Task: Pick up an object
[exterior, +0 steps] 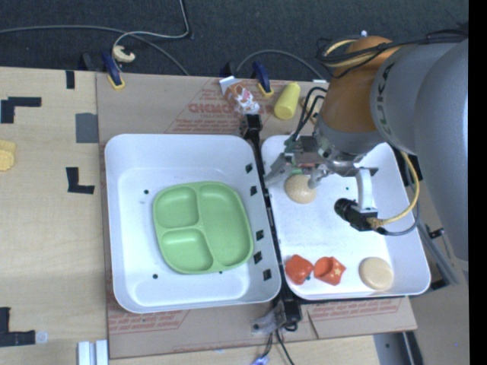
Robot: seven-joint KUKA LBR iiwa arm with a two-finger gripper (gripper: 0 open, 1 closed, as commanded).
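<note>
Camera view, pincer (302, 175) over beige ball (300, 191), red pieces (314, 268) near

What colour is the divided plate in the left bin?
Light green, seen clearly in the camera view: the three-compartment plastic plate.

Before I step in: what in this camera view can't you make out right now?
- Gripper: whether it grips the beige ball under it; the wrist hides the contact.
- Right bin: its far right side, covered by the arm.
- Two red pieces: too small to identify.
- Packet behind the bins: print unreadable.
</note>
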